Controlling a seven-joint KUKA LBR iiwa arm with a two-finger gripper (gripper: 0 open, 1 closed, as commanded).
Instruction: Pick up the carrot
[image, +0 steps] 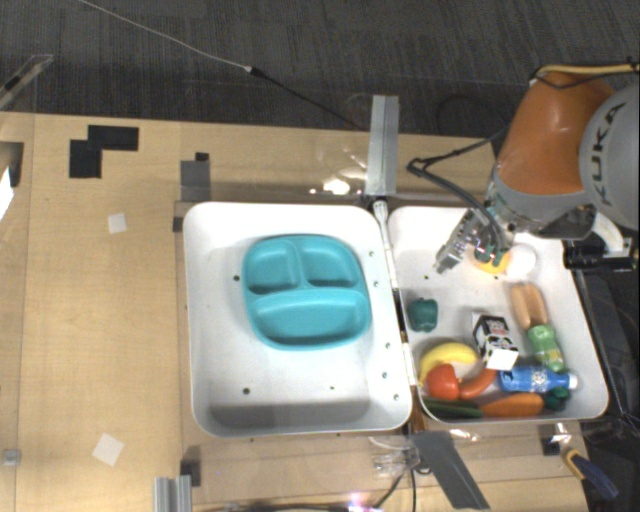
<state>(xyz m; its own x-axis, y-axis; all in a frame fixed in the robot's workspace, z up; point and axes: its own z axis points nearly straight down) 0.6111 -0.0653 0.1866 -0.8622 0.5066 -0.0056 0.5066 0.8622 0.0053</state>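
Two white bins sat side by side on the wooden tabletop (100, 330). The left bin (215, 400) held a teal divided plate (303, 289), smooth plastic with rounded corners. The right bin (590, 395) held the clutter, most of it piled at the frame's lower right: the carrot (512, 405), orange and tapered, lay along the bottom wall beside a blue bottle (530, 380), a lemon (450, 355) and a tomato (443, 382). A green pepper (424, 314) sat alone near the divider. The gripper (470, 245) hung over the bin's upper part, well apart from the carrot; whether its fingers were apart or together could not be told. A yellowish thing (495, 262) beneath it was partly hidden.
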